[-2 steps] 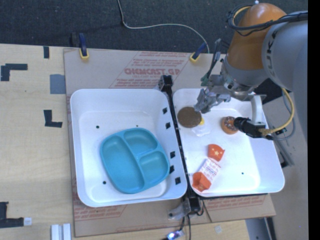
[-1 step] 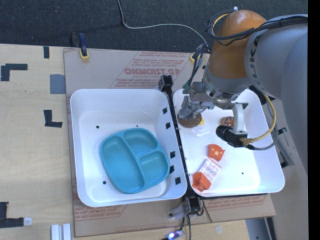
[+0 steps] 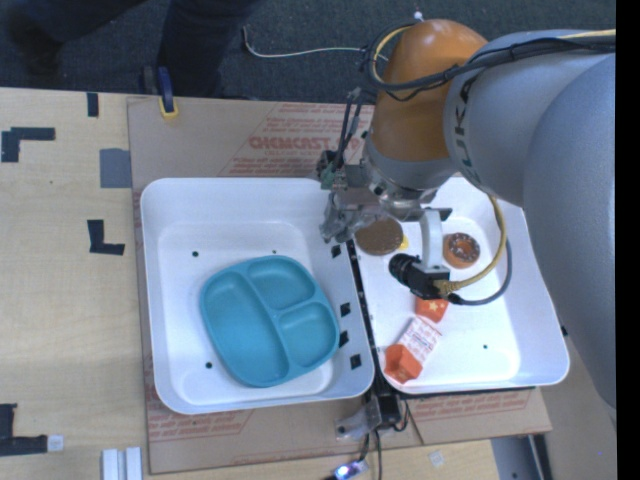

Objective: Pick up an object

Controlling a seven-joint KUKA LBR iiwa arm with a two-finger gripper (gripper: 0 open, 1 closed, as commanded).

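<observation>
So the gripper [image 3: 345,218] is hanging right over the divider between the two bins, with the arm [image 3: 500,128] coming in from the right and covering a good chunk of the right bin [image 3: 520,358]. Can't tell if the fingers are released or clenched, the wrist hides them. Candidates for picking: the brown disc [image 3: 380,238] just beside the gripper, a donut [image 3: 462,249] a bit further right, and an orange packet [image 3: 412,348] lying near the front of that bin. The left bin [image 3: 170,268] has a blue tray [image 3: 268,318], flat and wide, probably a bad grab. I'd go for the disc since it's closest, but it sits near the bin wall, so come straight down and keep clear of that rim.
</observation>
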